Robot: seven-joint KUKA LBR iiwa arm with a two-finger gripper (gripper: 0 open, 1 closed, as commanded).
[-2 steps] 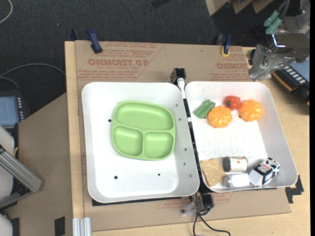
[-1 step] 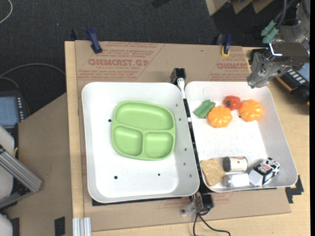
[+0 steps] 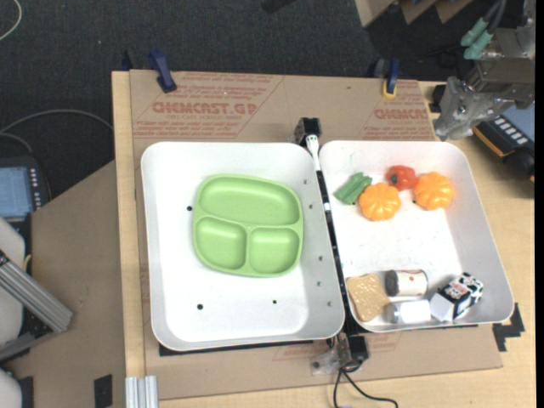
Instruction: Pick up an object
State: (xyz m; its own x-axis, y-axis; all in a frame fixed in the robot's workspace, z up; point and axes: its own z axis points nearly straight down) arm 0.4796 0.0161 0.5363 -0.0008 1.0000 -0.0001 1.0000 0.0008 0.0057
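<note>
Left bin (image 3: 161, 253): holds a green divided plate (image 3: 247, 225), near its middle.
Right bin (image 3: 476, 245): far edge has a green pepper (image 3: 352, 187), two small orange pumpkins (image 3: 379, 201) (image 3: 433, 190) and a red tomato (image 3: 401, 176); near edge has a cracker (image 3: 367, 294), a white can (image 3: 406, 282) and dice (image 3: 462, 290).
Gripper (image 3: 455, 113): above the right bin's far right corner; open or closed, cannot tell.
</note>
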